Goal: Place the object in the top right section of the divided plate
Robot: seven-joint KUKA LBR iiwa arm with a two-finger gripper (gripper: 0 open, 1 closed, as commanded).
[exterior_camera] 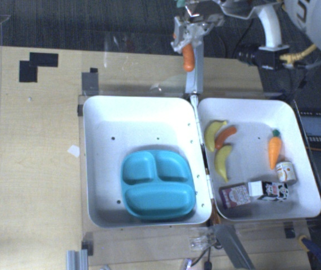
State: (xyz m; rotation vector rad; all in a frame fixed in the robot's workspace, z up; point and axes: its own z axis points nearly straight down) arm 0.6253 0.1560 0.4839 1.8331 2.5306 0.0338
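A blue divided plate (133, 198) lies in the left bin (101, 151), with two small sections at its far side and one long section in front. Its top right section (172, 166) holds nothing. My gripper (186, 44) hangs high above the far end of the wall between the two bins. It is shut on a small orange object (188, 59), which dangles from its fingertips, well beyond the plate.
The right bin (295, 128) holds two yellow bananas (215, 133), an orange-red pepper (226, 134), a carrot (275, 149), a small can (285, 172), a cow-print carton (272, 190) and a dark red carton (234, 196). Cables and arm parts crowd the upper right.
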